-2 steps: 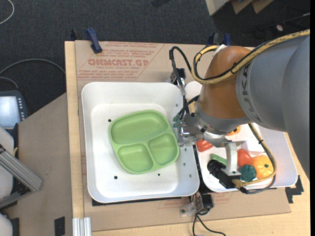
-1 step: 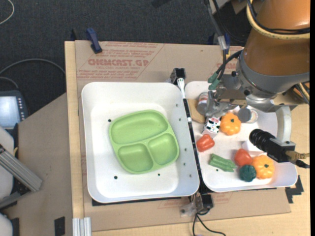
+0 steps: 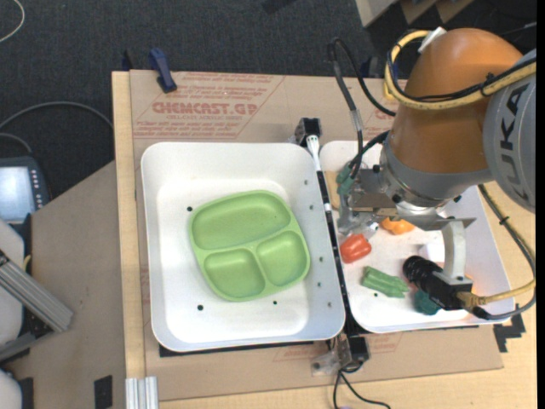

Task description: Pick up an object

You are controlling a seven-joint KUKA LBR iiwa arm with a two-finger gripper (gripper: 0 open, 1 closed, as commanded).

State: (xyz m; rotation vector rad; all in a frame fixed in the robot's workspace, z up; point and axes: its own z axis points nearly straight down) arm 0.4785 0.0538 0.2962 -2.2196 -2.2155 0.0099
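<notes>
My gripper (image 3: pixel 348 221) hangs over the left side of the right bin (image 3: pixel 485 228), close to the wall shared with the left bin. Just below it in the view lies a small red object (image 3: pixel 355 247); whether they touch is unclear. An orange object (image 3: pixel 396 225) peeks out from under the wrist to the right of the gripper. A green oblong object (image 3: pixel 384 282) lies nearer the bin's front edge, and a teal object (image 3: pixel 425 303) shows partly beside it. The arm hides much of the right bin.
The left bin (image 3: pixel 162 228) holds a green divided plate (image 3: pixel 248 244) with three compartments. A blue clamp (image 3: pixel 163 69) grips the cardboard sheet at the back left. Black clips sit on the divider between the bins.
</notes>
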